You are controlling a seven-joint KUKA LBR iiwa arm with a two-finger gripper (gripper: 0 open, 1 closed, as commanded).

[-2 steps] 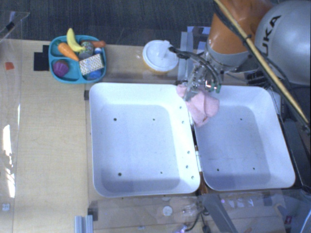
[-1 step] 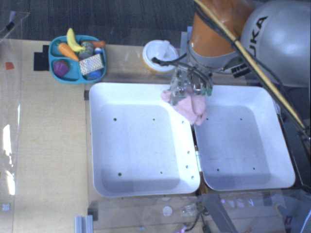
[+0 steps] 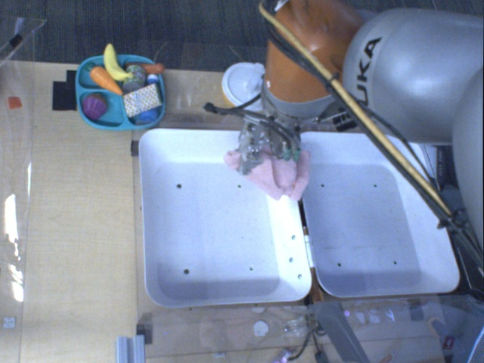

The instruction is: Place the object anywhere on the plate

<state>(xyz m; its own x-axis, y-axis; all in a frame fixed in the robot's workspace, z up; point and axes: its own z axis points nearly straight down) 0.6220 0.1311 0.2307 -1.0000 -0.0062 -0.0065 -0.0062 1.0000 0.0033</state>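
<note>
My gripper (image 3: 266, 148) hangs over the far right corner of the left white bin (image 3: 197, 225), below the orange wrist band. A crumpled pink cloth (image 3: 283, 177) hangs from its fingers, which are shut on the cloth's upper edge, and droops toward the rim between the two bins. The blue divided plate (image 3: 85, 88) stands outside the bins on the wooden bench at the far left, well left of the gripper. It holds a toy banana (image 3: 113, 63), a carrot (image 3: 104, 79), a purple piece and a speckled block.
The right white bin (image 3: 378, 233) lies under the arm. A white and yellow cup (image 3: 243, 84) stands just behind the left bin, between gripper and plate. A black square (image 3: 64, 94) sits left of the plate. Bare wooden bench spreads to the left.
</note>
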